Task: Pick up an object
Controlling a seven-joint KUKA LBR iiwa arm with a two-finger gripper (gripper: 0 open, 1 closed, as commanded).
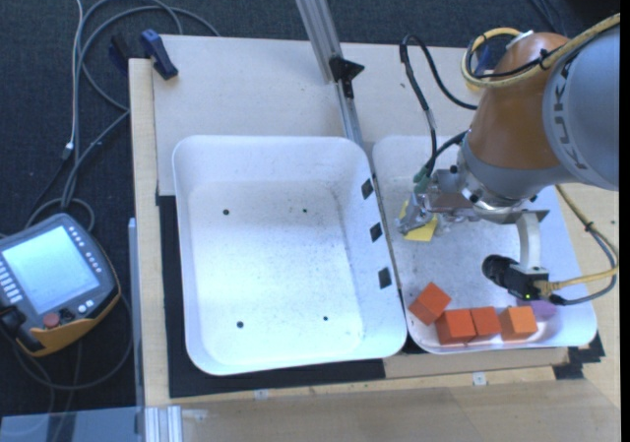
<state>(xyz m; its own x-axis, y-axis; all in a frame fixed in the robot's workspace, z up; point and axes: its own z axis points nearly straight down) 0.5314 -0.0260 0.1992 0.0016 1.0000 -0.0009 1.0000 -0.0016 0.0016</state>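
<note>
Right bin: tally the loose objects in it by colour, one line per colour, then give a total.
Orange blocks: 4
Yellow object, beside the end effector: 1
Purple object, partly hidden at the right bin's near edge: 1
Total: 6

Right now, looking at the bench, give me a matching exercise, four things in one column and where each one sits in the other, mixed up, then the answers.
Things:
1. yellow piece
2. orange blocks
3. blue clamp
4. handheld screen unit

Places:
A. on the floor left of the bench
B. far left corner of the bench top
C. under the hand in the right bin
D. along the near edge of the right bin

Pairs: 1-C, 2-D, 3-B, 4-A
</note>
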